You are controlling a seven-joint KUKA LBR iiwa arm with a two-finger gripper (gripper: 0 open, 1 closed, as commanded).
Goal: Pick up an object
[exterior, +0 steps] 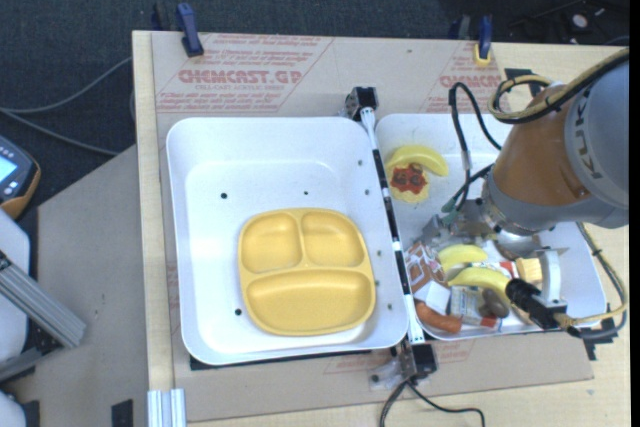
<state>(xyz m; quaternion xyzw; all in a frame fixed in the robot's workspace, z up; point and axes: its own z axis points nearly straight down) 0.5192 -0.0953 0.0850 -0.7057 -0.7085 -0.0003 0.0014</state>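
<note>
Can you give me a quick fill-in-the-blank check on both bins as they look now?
1. The yellow divided plate lies in the ____ bin.
2. That plate has ____ compartments.
3. The arm hangs over the ____ bin.
4. The banana in the right bin is coloured ____.

Missing words: left; three; right; yellow

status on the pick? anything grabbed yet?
Done: the arm has reached over the right bin, above the pile of toy food. In hand: nothing visibly lifted; the bananas lie in the pile. Left: grasp and lift. The yellow divided plate sits in the left bin.
</note>
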